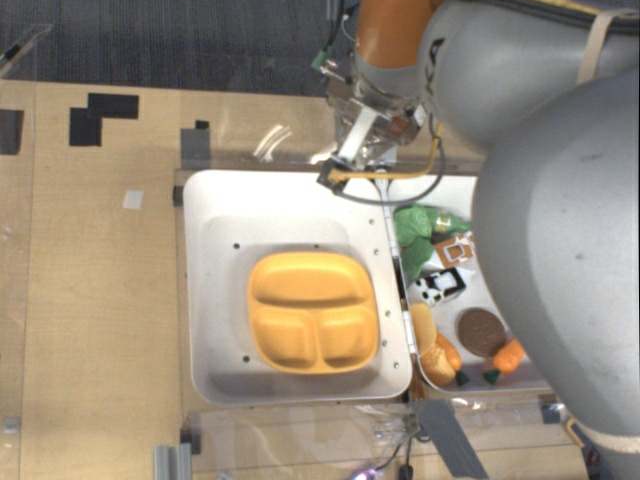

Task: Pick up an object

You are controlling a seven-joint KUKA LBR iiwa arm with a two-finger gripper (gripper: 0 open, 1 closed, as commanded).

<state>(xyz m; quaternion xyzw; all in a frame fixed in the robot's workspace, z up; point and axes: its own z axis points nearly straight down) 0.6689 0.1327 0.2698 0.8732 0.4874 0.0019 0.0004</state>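
Spanning pale wood bench (pixel 90 298); white bins (pixel 215 268); perhaps dark carpet (pixel 160 28) beyond.

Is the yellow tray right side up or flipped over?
Right side up: the tray lies flat in the left bin, its three compartments facing up.

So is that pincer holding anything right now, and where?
Cannot be told: the pincer hangs over the bins' far edge, and nothing visibly sits in it.
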